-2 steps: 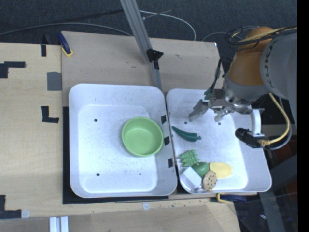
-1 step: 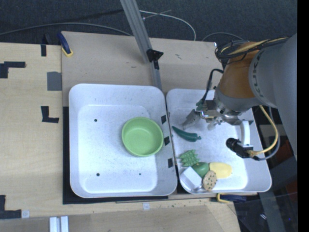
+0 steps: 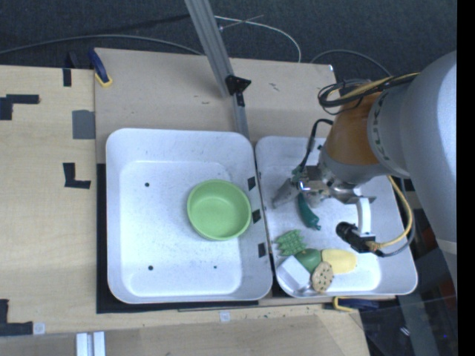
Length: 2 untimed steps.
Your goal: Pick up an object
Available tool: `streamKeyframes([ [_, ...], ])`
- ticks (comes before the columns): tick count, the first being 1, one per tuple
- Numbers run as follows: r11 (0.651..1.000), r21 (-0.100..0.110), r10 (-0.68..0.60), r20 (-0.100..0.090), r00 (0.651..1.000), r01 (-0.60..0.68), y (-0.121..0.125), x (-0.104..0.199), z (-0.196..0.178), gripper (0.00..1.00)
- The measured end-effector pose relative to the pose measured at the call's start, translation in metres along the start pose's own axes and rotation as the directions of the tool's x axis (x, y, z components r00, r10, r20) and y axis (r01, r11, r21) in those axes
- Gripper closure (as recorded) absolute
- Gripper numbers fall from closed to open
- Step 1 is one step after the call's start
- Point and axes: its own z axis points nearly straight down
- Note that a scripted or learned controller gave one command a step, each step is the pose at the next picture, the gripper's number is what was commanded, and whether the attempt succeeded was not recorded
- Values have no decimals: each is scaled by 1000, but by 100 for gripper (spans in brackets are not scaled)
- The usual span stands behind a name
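Beside the right bin [image 3: 393,273], round smooth green bowl [image 3: 218,210], speckled left bin [image 3: 133,221]

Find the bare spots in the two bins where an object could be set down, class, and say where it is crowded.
Left bin: bare floor all around the green bowl, widest toward its left wall. Right bin: crowded. The gripper hangs over its upper half, and small items cluster along its lower edge.
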Motion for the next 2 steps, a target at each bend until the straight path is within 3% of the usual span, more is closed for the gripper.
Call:
streamKeyframes([
  [1,1000,1,-1,-2,1000,1,0,1,-11,100],
  [2,1000,-3,0,-2,1000,0,5,4,-55,100],
])
